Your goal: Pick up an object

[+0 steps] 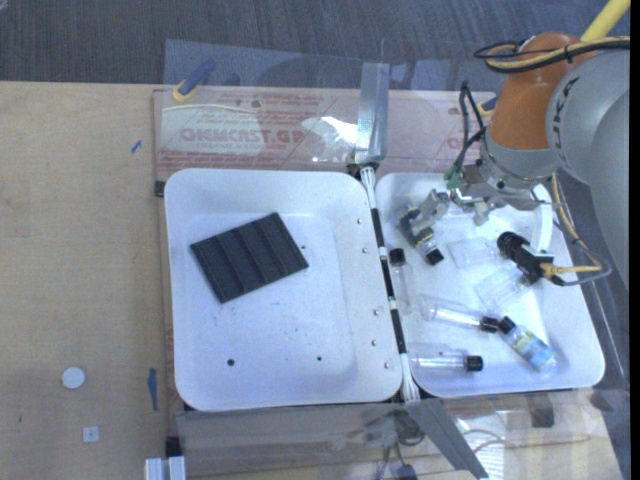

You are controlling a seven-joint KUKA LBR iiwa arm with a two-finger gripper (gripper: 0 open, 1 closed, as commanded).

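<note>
My gripper hangs low over the far left part of the right bin, with the orange-banded wrist behind it. A small black piece lies just in front of the gripper, and another small black cap lies by the bin's left wall. Two clear tubes with black caps lie further forward, one tube mid-bin and one tube at the front. A small bottle with a blue label rests at the front right. Nothing is visibly held.
The left bin holds a black ribbed pad lying flat near its far left. Clear plastic bits lie in the right bin's middle. A metal divider separates the bins.
</note>
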